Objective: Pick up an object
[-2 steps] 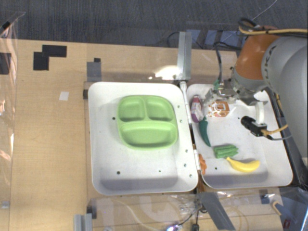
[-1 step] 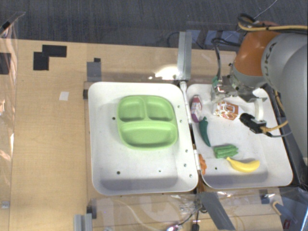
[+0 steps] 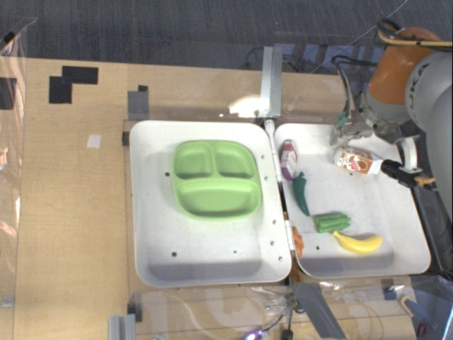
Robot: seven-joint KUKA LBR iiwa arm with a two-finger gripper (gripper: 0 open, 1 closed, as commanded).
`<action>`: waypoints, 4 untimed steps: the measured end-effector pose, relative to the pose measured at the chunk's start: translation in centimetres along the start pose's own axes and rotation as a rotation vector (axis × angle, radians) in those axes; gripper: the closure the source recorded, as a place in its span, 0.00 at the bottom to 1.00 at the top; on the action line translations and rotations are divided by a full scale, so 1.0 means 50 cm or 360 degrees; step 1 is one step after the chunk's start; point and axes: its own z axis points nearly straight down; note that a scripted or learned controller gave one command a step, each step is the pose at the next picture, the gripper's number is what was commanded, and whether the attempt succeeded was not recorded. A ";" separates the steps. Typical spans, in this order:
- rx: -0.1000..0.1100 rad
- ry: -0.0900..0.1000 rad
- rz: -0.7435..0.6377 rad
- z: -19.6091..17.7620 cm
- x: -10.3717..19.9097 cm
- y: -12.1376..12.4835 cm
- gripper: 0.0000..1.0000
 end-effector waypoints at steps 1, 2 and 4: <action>0.0045 0.0008 0.0568 0.036 -0.026 -0.023 1.00; 0.0056 -0.0003 0.1174 0.041 0.011 -0.020 1.00; 0.0058 -0.0009 0.1528 0.042 -0.041 -0.030 1.00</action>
